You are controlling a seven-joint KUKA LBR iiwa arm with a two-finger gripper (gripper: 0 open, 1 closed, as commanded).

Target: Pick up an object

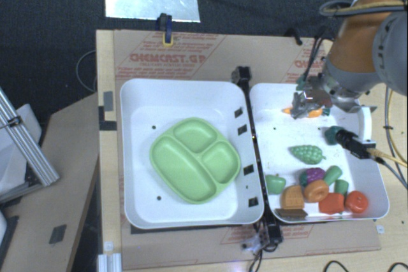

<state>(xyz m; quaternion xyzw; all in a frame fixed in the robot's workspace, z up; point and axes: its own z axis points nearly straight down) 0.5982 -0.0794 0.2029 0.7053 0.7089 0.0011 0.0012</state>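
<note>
My pincer (pixel 306 103) is low at the far edge of the right bin (pixel 274 99), over a small orange piece (pixel 299 113); how wide it's parted, I cannot tell. Bumpy green grapes (pixel 306 153) lie alone mid-bin. One smooth three-compartment green plate (pixel 194 160) sits in the left bin (pixel 143 99).

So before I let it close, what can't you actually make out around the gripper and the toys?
- Gripper: whether it grips the orange toy is hidden by the wrist above, camera view.
- Orange toy: partly covered by the gripper; its shape is unclear.
- Toy pile in the right bin: pieces overlap, too small to identify.
- Arm: cut off by the right edge.
</note>
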